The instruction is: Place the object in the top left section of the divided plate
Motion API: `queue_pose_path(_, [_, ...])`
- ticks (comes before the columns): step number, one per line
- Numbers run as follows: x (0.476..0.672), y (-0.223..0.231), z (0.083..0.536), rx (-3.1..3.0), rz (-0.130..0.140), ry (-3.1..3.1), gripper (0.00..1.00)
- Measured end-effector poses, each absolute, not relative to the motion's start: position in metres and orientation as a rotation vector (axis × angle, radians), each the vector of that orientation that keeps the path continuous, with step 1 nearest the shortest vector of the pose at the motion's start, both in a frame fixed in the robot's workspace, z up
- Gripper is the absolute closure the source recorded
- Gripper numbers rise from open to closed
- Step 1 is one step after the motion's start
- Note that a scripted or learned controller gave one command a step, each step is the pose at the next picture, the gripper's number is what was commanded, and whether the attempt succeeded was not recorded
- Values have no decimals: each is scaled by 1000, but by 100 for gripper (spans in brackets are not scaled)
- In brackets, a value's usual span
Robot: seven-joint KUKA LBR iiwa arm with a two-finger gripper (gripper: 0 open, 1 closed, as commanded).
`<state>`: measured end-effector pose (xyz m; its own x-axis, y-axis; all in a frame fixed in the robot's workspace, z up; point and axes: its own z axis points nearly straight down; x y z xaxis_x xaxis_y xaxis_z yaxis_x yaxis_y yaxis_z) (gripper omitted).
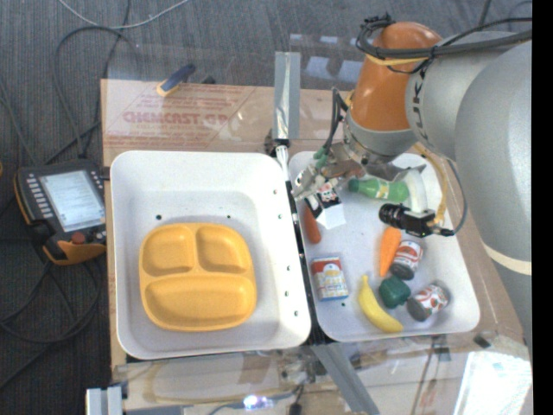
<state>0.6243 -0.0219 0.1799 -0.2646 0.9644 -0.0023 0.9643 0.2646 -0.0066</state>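
1. Gripper point(324, 184) low over the far left corner of the right bin point(462, 314), below the orange band point(389, 76) of the arm; fingers too cluttered and small to read, so cannot tell how far apart, nor whether anything sits between them.
2. Just beneath and to the near side of the gripper: a small white-and-dark item, blurred, and a reddish-orange object point(310, 223) lying along the bin's left wall. Contact with either not discernible.
3. To the right of the gripper, a green bottle point(380, 188) on its side; nearer, a carrot point(390, 247), a small can point(408, 256), a dark green piece point(395, 292), a second can point(429, 301), a banana point(378, 307) and a red-and-white box point(329, 278).
4. Which of these counts as the object to place: unclear.
5. Well to the left, in the left bin point(173, 167), the yellow divided plate point(198, 275), nothing lying in its top left section point(167, 251).
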Motion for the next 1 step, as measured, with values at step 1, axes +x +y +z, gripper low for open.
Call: queue_pose_path(1, [569, 58, 192, -1806, 6, -2564, 100])
